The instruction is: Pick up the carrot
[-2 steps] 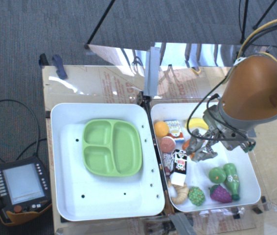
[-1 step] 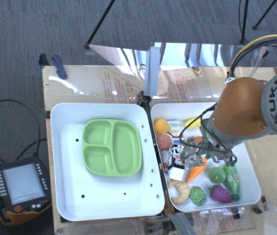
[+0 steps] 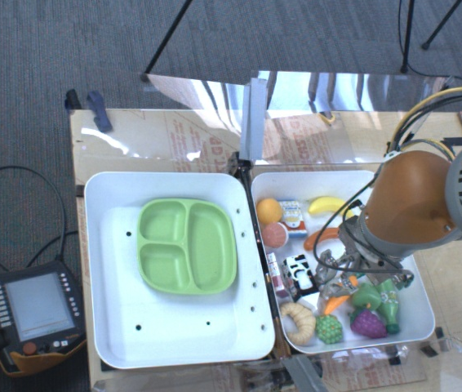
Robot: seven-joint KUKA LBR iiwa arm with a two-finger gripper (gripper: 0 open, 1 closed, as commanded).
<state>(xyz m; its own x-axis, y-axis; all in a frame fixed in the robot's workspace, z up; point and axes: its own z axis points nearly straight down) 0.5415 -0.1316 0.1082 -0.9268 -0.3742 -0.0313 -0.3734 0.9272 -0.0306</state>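
While the arm (image 3: 415, 198) is hanging over the right bin (image 3: 424, 323), the carrot (image 3: 337, 304) is lying near its front, its long axis slanting, one end pointing up-right beneath the pincer (image 3: 347, 278), whose grip I cannot tell.

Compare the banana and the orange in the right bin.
The banana is yellow, long and curved; the orange is orange and round. The banana lies near the bin's far wall, nearer the arm; the orange sits by the divider between the bins. Both are toy fruits in the right bin, untouched.
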